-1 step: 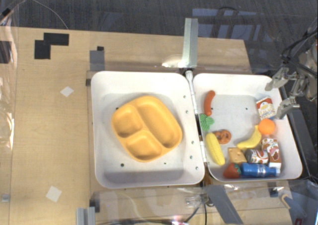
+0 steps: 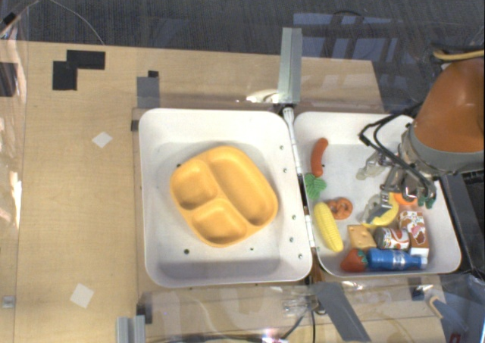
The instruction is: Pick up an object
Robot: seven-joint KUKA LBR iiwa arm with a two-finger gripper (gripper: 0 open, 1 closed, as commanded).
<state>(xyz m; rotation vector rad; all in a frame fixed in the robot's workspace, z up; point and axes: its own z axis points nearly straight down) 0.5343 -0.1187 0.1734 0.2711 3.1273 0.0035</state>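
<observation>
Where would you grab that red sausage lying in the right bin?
Probably across the middle of the red sausage, coming straight down from above. It lies flat and alone near the right bin's far left corner, long axis pointing away, with bare floor either side for fingers.

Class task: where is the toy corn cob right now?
The corn lies in the right bin, near its left wall, below the green toy and left of the cracker.

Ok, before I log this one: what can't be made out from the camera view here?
- Gripper: finger state and any contact with the yellow item beneath it, lost in cables and clutter.
- Arm: cut off by the right edge.
- Can and small carton: labels too small to read.
- Red item in the right bin: too small to identify.
</observation>
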